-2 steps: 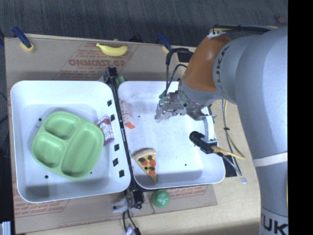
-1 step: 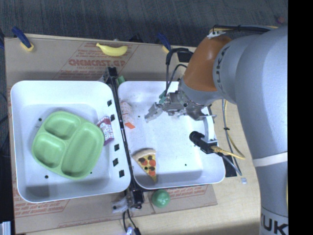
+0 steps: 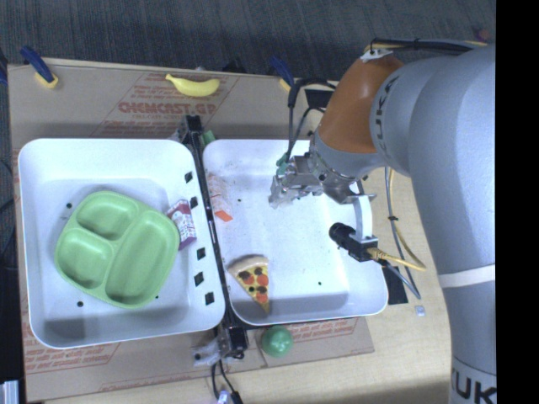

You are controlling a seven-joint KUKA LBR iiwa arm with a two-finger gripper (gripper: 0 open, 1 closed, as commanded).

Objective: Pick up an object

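The toy pizza slice (image 3: 253, 281) lies flat in the near-left corner of the right bin (image 3: 337, 297), its crust toward the left wall and its point toward the near rim; it looks like moulded plastic with red and dark spots on a yellow face. A small orange scrap (image 3: 222, 215) sits farther along the same wall, beside a smeared, worn patch of the bin floor. The gripper (image 3: 288, 185) hangs over the far middle of this bin, well apart from the slice; it reads as a tangle of grey metal parts, and whether it is wide or narrow cannot be made out, nor is anything seen in it. Behind it the arm (image 3: 438, 141) swells into a smooth grey shell with an orange band (image 3: 358, 108), hiding the bin's far-right corner and running off the right and near edges. A black fitting (image 3: 349, 241) with yellow cables juts from it over the bin's right rim.

In the left bin (image 3: 50, 326) a green three-compartment tray (image 3: 116, 247) rests, with a crumpled dark-red wrapper (image 3: 184, 222) touching its right side. A yellow banana (image 3: 193, 83) lies on the cardboard beyond the bins, and a green ball (image 3: 275, 341) sits just outside the right bin's near rim.
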